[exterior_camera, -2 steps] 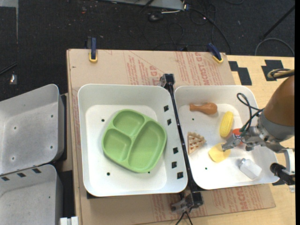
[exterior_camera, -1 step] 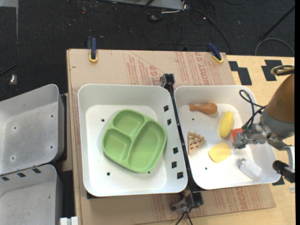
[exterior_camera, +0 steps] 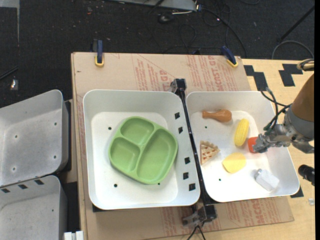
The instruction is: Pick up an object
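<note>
Camera view: the gripper (exterior_camera: pixel 263 140) enters the right bin (exterior_camera: pixel 280 186) from three o'clock, low beside a small red object (exterior_camera: pixel 252 144). Whether its claw is wide or narrow, I cannot tell. A corn cob (exterior_camera: pixel 242 131) lies at the red piece's ten o'clock, close enough that a grasp could likely nudge it.

I see two white bins, the left bin (exterior_camera: pixel 95 109) holding a light green divided plate (exterior_camera: pixel 143 149). In the right bin (exterior_camera: pixel 280 181), going clockwise from twelve o'clock: a brown-orange drumstick (exterior_camera: pixel 218 115), yellow corn cob (exterior_camera: pixel 241 131), red-orange piece (exterior_camera: pixel 253 144), pale grey-white block (exterior_camera: pixel 266 179), yellow wedge (exterior_camera: pixel 234 162), and tan pizza slice with red dots (exterior_camera: pixel 208 151).
</note>
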### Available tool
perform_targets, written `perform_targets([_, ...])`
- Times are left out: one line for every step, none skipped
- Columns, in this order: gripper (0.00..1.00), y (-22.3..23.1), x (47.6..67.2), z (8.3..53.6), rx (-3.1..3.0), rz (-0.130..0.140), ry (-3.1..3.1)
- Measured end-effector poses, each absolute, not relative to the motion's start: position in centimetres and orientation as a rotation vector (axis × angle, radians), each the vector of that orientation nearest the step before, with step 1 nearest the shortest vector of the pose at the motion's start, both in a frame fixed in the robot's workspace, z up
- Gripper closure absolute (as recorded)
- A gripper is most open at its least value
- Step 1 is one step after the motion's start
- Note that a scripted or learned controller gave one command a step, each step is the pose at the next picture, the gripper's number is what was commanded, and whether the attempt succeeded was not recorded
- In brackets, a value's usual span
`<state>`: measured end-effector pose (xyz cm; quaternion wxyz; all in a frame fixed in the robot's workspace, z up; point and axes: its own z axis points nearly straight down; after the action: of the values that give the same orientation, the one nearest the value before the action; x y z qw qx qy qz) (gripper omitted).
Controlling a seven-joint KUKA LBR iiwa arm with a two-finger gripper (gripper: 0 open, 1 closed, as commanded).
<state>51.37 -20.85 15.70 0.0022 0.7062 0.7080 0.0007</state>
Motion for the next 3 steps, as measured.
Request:
perform_targets([1.0, -20.5, 51.3, 22.0, 2.214, 0.004, 2.22])
perform_targets([1.0, -20.5, 51.3, 22.6, 2.217, 0.001, 2.222])
perform_targets([1.0, -15.0, 52.0, 23.7, 2.212, 0.004, 2.23])
